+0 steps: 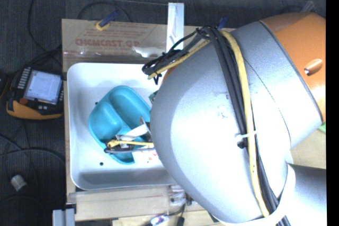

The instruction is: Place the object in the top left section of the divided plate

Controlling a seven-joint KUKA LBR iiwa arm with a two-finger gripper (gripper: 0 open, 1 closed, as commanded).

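the big grey arm (233, 124) blocks most of my view, so i cannot tell the tool's state. the blue divided plate (114, 116) lies in the left white bin (79, 166), left of the arm, with some yellow-and-black thing (127, 144) at its lower edge.

overhead, slanted down | close on arm (238, 124) | left bin (79, 114) perhaps half-hidden

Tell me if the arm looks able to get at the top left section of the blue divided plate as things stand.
Probably yes. The arm already hangs over the white bin, and the blue plate's top left section lies bare, with nothing resting in it. Small items clutter only its lower part.
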